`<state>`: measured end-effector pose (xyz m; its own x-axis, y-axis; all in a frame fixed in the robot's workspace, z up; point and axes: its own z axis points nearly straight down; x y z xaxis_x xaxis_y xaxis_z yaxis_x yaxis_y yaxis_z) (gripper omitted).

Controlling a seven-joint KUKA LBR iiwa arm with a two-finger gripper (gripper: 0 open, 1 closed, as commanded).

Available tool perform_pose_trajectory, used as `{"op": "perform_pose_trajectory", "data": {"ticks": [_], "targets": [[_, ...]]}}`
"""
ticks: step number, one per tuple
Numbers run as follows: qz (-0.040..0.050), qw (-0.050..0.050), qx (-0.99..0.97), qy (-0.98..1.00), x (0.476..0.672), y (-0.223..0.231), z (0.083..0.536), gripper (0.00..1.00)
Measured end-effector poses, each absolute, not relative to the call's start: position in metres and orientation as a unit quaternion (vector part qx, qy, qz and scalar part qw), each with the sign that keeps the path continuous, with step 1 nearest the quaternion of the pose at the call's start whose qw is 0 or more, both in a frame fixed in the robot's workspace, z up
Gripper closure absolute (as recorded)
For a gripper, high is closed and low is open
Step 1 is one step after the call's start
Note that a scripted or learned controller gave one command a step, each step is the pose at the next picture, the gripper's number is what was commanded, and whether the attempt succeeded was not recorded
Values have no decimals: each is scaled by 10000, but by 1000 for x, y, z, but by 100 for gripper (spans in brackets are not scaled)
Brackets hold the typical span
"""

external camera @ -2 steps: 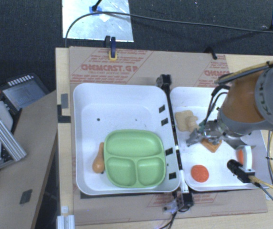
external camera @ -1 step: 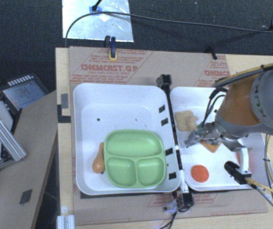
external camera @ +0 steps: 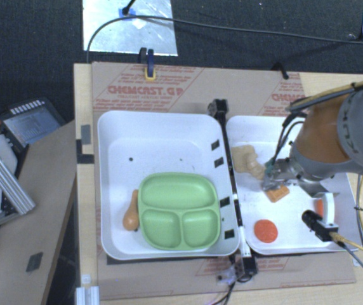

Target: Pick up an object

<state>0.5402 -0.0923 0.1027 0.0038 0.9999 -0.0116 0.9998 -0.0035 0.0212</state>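
Observation:
In the right bin (external camera: 296, 124), my gripper (external camera: 272, 183) hangs low near the middle, right over the upper left end of a small orange block (external camera: 279, 194). Whether it touches the block is hidden by the wrist. A tan lumpy piece (external camera: 245, 159) lies just left of the gripper, close to the bin's left wall. A round red-orange disc (external camera: 266, 231) rests near the bin's front edge.
The left bin (external camera: 150, 129) holds a green divided tray (external camera: 178, 210), with a brown-orange gourd-shaped toy (external camera: 131, 213) beside its left rim. A black divider bar (external camera: 226, 164) runs between the bins. My arm covers the right bin's right side.

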Motion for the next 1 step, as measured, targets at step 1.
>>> {"op": "perform_pose_trajectory", "data": {"ticks": [1], "targets": [[14, 15, 7058, 7084, 539, -85, 149, 100]]}}
